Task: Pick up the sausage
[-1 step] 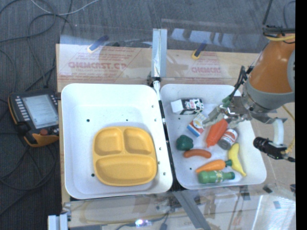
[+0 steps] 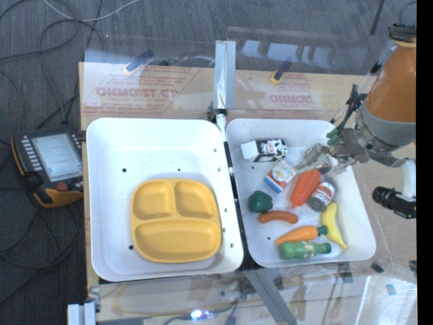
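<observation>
Smooth, rounded red-orange plastic sausage [image 2: 278, 217] lying flat in glossy right white bin [image 2: 362, 239]. Metal two-finger gripper [image 2: 323, 156] above, finger state impossible to tell.

A yellow divided plate [image 2: 176, 219] sat in the left bin [image 2: 108, 181]; the right bin [image 2: 358, 242] held two carrots, a banana [image 2: 333, 225], a green bottle [image 2: 306, 250], a can [image 2: 322, 196] and a small carton [image 2: 272, 147]. A pendant [image 2: 49, 161] lay left of the bench.

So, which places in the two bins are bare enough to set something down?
Bare floor lies in the left white bin above the yellow divided plate, and in the right white bin's near-left corner below the red-orange sausage. Its right half is crowded with toy food.
</observation>
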`<state>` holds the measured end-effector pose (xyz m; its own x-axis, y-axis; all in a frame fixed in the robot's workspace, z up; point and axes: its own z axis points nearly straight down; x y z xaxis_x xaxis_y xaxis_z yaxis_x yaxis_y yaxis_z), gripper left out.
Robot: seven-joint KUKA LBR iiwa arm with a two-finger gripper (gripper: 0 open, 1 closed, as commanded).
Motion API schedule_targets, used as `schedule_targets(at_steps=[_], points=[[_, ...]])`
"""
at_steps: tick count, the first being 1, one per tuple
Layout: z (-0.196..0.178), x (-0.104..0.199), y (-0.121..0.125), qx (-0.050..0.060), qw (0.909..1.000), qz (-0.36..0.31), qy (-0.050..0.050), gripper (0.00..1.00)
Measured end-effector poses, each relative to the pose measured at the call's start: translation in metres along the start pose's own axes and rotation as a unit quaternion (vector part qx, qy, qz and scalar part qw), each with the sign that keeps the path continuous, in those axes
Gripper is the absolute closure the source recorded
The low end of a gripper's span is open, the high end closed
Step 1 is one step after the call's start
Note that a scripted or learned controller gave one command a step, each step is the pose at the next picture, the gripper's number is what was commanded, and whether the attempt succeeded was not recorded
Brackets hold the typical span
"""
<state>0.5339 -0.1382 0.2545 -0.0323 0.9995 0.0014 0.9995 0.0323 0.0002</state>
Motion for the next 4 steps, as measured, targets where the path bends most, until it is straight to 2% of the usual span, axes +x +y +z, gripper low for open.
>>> schedule_targets(at_steps=[1,2,3,4], points=[[0.131,0.019,-0.01,-0.01,0.9985,-0.054,-0.004,0.0],[0.163,0.015,-0.044,-0.009,0.998,-0.063,-0.004,0.0],[0.154,0.017,-0.043,-0.01,0.9979,-0.064,-0.003,1.0],[0.036,0.074,-0.023,0.0,0.9859,-0.167,-0.001,1.0]])
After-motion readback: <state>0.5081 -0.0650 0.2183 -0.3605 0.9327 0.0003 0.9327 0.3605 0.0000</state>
